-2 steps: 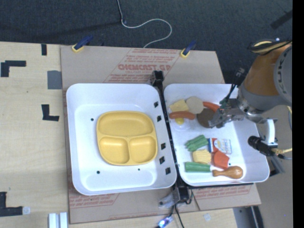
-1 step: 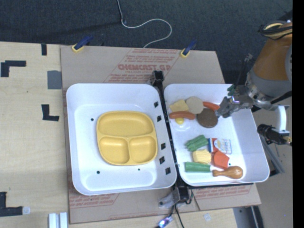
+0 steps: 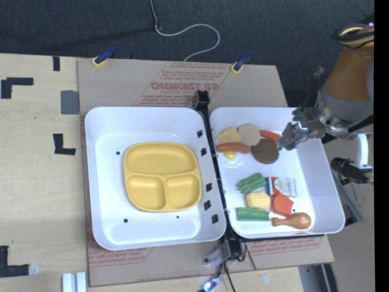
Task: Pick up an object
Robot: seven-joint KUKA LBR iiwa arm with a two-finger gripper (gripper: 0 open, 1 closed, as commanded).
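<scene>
The right bin [image 3: 319, 169] holds several toy foods: a brown round patty [image 3: 265, 151], a tan cookie [image 3: 248, 131], a sausage [image 3: 233, 147], a fried egg [image 3: 230, 155], an orange carrot [image 3: 270, 135], green beans [image 3: 251, 182], a corn cob [image 3: 258, 200], a drumstick [image 3: 293, 221] and a small printed carton [image 3: 284, 186]. My gripper [image 3: 289, 137] hangs over the bin's upper right part, just right of the patty and the carrot tip. Nothing shows between its fingers.
The left bin [image 3: 103, 181] bears a yellow divided plate [image 3: 163, 176]. Cardboard [image 3: 176, 84] lies under both bins, held by blue and yellow clips [image 3: 104, 55]. A white cable [image 3: 182, 29] loops across the dark cloth behind. The arm's orange band [image 3: 352, 72] stands at the right.
</scene>
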